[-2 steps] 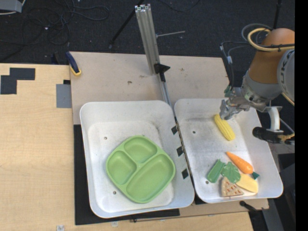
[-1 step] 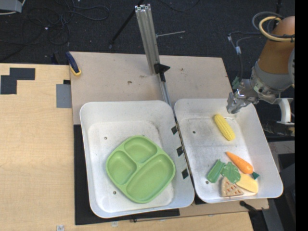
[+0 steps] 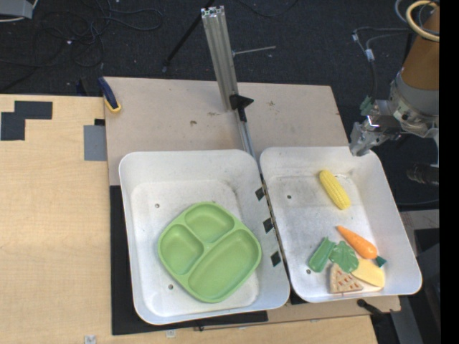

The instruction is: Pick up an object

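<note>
On my feed the left bin point(image 3: 136, 192) holds a green divided plate point(image 3: 209, 251), lying flat in its lower middle with three compartments facing up. Behind the bins a grey metal post point(image 3: 221, 56) rises from the board, standing between them at the back.

The right bin point(image 3: 301, 192) carries the toys. A yellow corn cob point(image 3: 334, 189) lies alone in the upper part, slanted. Lower down there is a cluster: a green piece point(image 3: 331, 254) at its left, a waffle wedge point(image 3: 346, 281) below it, an orange carrot point(image 3: 357, 241) above, and a yellow cheese slice point(image 3: 371, 272) at the right, all touching or overlapping.

The gripper point(image 3: 361, 143) hangs at the bin's upper right corner, just above the rim, well apart from the cluster and near the corn. Nothing sits between its fingers, and whether it is clenched or released I cannot tell.
</note>
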`<state>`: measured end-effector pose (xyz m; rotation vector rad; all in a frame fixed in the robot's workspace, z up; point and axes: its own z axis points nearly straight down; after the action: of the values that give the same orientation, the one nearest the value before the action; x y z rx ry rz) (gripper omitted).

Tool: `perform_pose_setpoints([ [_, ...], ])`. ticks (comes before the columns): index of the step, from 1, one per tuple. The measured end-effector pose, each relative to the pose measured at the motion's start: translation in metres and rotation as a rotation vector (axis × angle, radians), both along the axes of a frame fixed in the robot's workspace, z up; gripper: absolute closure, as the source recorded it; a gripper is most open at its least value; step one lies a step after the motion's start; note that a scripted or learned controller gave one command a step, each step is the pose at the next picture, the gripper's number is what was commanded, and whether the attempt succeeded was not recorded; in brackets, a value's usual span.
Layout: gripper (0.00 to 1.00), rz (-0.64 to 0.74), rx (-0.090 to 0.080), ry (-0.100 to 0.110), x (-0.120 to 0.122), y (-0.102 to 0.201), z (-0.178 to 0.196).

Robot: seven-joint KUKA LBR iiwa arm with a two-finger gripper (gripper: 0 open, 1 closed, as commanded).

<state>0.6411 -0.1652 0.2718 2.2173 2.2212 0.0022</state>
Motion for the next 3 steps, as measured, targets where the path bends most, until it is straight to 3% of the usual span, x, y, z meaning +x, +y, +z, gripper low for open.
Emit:
perform_pose_setpoints([
  [3, 1.0, 0.003, 0.003, 0.009, -0.039, 0.152, -0.048],
])
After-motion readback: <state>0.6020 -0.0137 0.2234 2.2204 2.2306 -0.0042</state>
